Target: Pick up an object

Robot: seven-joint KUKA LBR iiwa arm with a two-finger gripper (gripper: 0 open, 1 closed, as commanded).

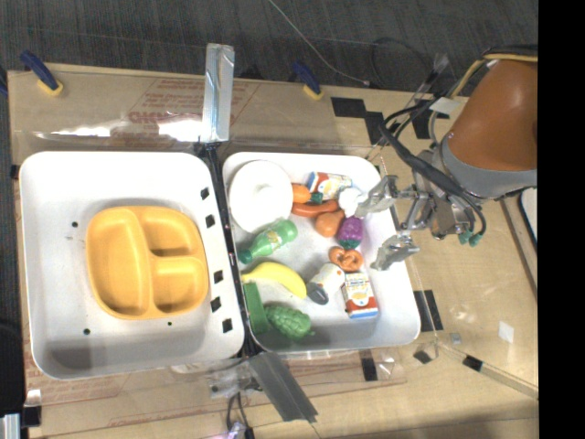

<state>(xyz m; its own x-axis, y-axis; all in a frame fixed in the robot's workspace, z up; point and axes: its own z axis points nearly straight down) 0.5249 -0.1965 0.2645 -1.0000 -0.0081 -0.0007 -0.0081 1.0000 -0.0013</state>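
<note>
The right bin (402, 318) holds several toy foods: a white bowl (259, 195), a carrot (309, 195), a purple fruit (350, 230), a pretzel (346, 258), a small juice carton (360, 296), a banana (276, 278), a green bottle (271, 240) and a leafy green piece (289, 322). My gripper (386, 224) hangs over the bin's right side, just right of the purple fruit and the pretzel. Its two fingers stand open with nothing between them, one fingertip (373, 199) toward the back, the other toward the front.
The left bin (46, 337) carries a yellow divided tray (146, 259). A metal divider strip (219, 80) rises between the bins at the back. Cables (411, 131) trail from the arm's orange band (498, 117) at the right. Bare bench (475, 318) lies right of the bins.
</note>
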